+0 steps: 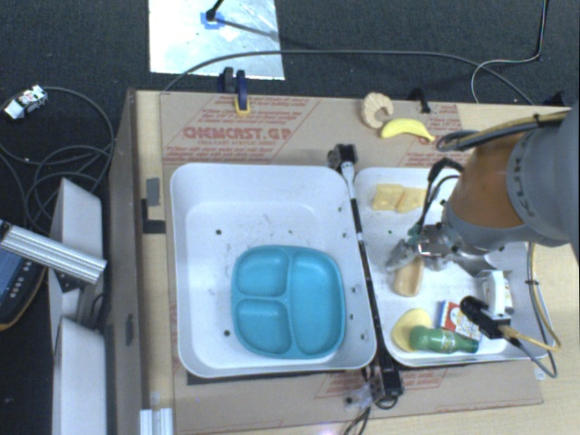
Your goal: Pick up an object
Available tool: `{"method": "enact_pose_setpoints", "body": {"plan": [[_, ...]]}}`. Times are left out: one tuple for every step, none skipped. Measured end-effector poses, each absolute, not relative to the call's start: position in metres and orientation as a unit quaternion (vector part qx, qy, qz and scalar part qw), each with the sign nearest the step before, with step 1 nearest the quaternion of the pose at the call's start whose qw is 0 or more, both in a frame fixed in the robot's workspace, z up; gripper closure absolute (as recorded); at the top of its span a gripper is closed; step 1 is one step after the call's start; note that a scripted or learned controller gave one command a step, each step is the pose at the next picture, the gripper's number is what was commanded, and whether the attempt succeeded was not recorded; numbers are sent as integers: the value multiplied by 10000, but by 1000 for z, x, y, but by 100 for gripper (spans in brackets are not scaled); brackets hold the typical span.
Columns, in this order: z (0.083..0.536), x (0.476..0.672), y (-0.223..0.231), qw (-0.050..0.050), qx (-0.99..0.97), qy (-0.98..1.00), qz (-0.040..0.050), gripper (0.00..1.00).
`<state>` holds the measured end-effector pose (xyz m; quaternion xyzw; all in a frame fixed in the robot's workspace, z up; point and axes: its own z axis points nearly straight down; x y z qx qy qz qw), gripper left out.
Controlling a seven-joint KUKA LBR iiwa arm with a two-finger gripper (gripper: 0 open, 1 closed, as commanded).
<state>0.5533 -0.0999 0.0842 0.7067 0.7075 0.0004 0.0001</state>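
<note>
**Gripper low in the right bin, over a tan piece**

We see the arm [512, 193] reach in from 3 o'clock, its orange band just above the wrist, and the gripper [405, 256] sits low inside the right bin [381, 333]. We cannot tell whether the gripper is open, closed or gripping anything: its tip is a small metallic blur from this height.

Just at 6 o'clock of the gripper lies a tan piece [407, 279], touching or nearly touching the tip; we cannot say which. At 12 o'clock of the gripper, near the bin's far wall, lie pale yellow crackers [397, 198]. At 6 o'clock, near the bin's near wall, a green bottle [441, 340] lies on its side, with a yellow piece [410, 320] just beside it at 10 o'clock and a small box [450, 315] at its 12 o'clock.

The left bin [208, 207] holds a blue divided plate [288, 302], set toward the near wall.

On the counter [299, 125] beyond the bins, at 12 o'clock of the right bin, a banana [406, 130] lies next to a tan ring [376, 109]. A blue and yellow clamp [239, 91] stands at the counter's far edge.
</note>
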Motion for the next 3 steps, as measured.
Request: {"method": "enact_pose_setpoints", "body": {"plan": [[84,544,-97,-6,7071,7071,-2,0],[85,561,-89,8,7060,7082,8,0],[84,554,-96,4,7067,7075,3,0]]}}
